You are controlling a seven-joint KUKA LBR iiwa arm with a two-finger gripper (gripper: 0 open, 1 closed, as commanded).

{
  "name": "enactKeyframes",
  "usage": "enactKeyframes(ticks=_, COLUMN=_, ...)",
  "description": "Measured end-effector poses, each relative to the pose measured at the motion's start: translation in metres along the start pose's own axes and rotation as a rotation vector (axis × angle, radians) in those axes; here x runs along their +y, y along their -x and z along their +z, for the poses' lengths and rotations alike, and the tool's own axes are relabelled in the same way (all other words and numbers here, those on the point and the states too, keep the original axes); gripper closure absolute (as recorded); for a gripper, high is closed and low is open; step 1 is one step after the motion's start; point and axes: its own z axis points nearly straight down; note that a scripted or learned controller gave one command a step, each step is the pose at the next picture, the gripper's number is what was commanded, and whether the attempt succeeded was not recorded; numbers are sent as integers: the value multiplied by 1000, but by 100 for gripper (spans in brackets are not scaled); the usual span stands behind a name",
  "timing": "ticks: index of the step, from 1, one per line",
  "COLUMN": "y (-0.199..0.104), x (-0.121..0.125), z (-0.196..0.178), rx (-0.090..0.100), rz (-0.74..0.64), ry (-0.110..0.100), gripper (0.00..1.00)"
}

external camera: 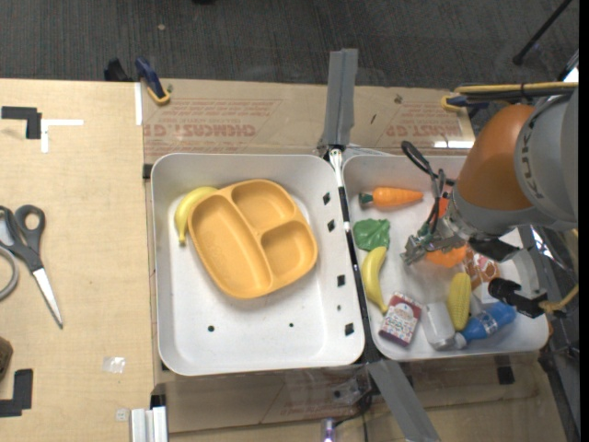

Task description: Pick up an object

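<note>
Camera view: two bananas (374, 278) (one by plate (250, 237)), one carrot (397, 195).

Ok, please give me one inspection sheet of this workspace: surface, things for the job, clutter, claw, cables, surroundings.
Surface: wooden bench bearing two shallow white bins, left and right.
Job's things: in the right bin, orange toy carrot, green leafy toy, yellow banana, yellow corn cob, small red-and-white carton, blue-capped bottle.
Clutter: in the left bin, yellow three-section plastic plate with a second banana at its edge; grey-handled scissors on the bench.
Claw: low over the right bin; open or shut cannot be told.
Cables: black cable near the wrist.
Surroundings: dark floor behind, blue clamp on the bench edge.
</note>
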Motion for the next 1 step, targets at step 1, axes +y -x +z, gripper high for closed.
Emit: enactKeyframes(ticks=1, y=-19, x=-39, z=0, rx=1, rz=68, ry=-2, gripper=100)
